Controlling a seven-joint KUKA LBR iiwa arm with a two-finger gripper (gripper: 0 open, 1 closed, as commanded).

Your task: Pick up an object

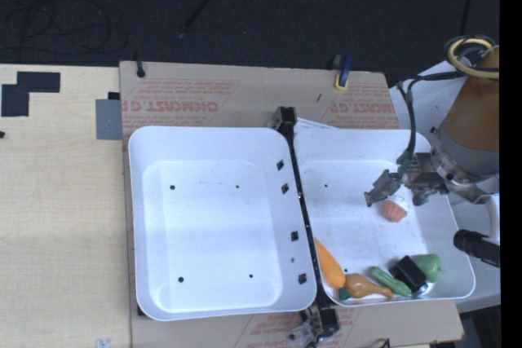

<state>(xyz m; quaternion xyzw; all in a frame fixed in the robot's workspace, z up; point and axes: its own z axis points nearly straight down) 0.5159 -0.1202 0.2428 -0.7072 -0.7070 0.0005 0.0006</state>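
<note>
My gripper [401, 191] hangs over the right bin [342, 175], reaching in from the right below the orange band of the arm. Its dark fingers [379, 190] are spread apart, so it is open with nothing between them. Just below the gripper, on the bin floor, lies a small salmon-pink object [395, 211]. An orange carrot [328, 261] rests by the divider at the bin's front. Beside the carrot is a tan piece [359, 284], then a green pod [390, 281], a black block [408, 273] and a green lump [426, 263].
The left bin [143, 175] stands beside the right one, with a black clip strip [295, 200] along the shared wall. Cardboard [212, 98] lies under both bins. A blue-and-yellow clamp [342, 73] sits at the cardboard's back edge.
</note>
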